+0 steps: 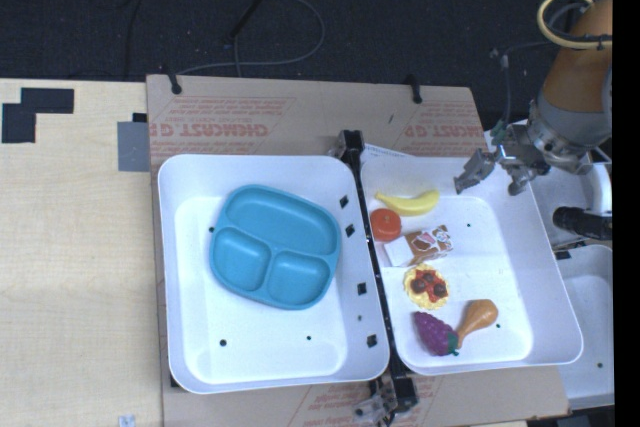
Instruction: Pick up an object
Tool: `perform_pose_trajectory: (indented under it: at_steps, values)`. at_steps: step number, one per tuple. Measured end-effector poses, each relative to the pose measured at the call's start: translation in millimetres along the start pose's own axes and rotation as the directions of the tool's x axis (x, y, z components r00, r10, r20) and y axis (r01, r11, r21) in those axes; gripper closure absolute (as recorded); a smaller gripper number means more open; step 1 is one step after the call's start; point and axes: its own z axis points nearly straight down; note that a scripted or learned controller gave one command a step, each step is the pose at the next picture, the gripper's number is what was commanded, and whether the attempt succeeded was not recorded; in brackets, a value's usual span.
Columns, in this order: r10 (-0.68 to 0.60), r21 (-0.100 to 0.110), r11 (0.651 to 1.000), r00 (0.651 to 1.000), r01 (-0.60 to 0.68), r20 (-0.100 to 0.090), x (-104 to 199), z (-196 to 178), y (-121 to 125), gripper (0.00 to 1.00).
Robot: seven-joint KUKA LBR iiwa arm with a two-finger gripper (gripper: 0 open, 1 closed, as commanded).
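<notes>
Even overhead light falls across the bench, brightest on the two white bins, where the right bin [505, 215] washes toward glare along its far rim and the left bin [190, 355] shows only faint, soft shadow under the blue tray [275, 245]. The dark floor behind the bench sinks nearly to black, its cables barely readable. Shadows throughout are short and diffuse. The frame is slightly soft overall, with the small toy foods [430, 285] lacking crisp detail and the arm [580, 65] at the right edge mildly blurred.
</notes>
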Motion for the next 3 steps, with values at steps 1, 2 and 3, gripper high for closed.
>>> perform_pose_trajectory:
  at_steps: [1,2,3]
  values:
    - [-0.002,-0.015,1.0,1.0,0.002,0.003,-0.1,-9.1,2.9,0.0]
    - [-0.003,-0.009,1.0,1.0,0.003,0.002,1.2,54.4,6.7,0.0]
    - [-0.005,-0.008,1.0,1.0,0.005,0.001,2.8,108.3,6.4,0.0]
